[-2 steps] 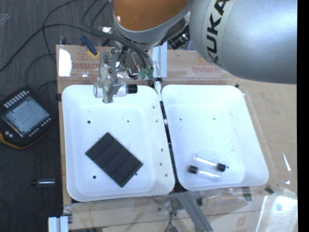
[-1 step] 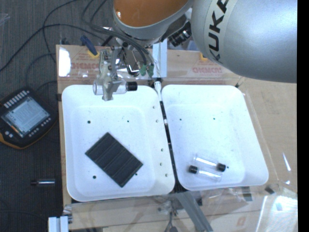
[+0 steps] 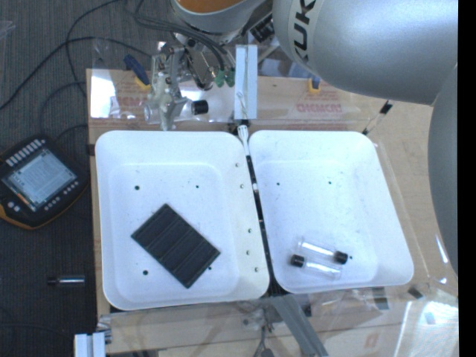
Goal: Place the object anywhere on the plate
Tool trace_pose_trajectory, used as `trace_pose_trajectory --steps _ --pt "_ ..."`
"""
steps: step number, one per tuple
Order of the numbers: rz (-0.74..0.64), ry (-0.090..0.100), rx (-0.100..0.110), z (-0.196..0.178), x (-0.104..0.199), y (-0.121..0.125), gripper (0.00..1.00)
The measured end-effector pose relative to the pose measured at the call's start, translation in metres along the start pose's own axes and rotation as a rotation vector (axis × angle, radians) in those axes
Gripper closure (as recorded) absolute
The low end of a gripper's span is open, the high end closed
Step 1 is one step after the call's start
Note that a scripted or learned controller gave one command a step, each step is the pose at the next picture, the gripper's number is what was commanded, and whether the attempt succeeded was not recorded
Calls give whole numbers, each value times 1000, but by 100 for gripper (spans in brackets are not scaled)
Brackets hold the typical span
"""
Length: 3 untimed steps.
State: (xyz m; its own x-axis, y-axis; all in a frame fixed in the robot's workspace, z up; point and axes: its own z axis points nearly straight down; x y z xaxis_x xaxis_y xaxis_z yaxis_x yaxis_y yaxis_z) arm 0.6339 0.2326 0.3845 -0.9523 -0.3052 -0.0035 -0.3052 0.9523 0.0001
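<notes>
A dark ribbed rectangular plate lies flat and turned at an angle in the front half of the left bin. Two clear vials with black caps lie side by side near the front of the right bin, touching or nearly so. My gripper hangs from the orange-banded wrist at the top of the view, over the back rim of the left bin. It is far from both the vials and the plate. Nothing shows in its grasp.
The grey arm fills the upper right and overhangs the right bin's back corner. An upright aluminium post stands behind the seam between the bins. A teach pendant and cables lie on the dark floor at the left.
</notes>
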Motion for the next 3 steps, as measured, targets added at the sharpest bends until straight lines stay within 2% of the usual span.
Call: trace_pose_trajectory --steps 1,2,3 --pt "0 -6 -3 -11 -1 1 100" --pt "-105 2 -1 60 -33 -10 100" --pt "-104 -5 -4 48 -34 -9 100"
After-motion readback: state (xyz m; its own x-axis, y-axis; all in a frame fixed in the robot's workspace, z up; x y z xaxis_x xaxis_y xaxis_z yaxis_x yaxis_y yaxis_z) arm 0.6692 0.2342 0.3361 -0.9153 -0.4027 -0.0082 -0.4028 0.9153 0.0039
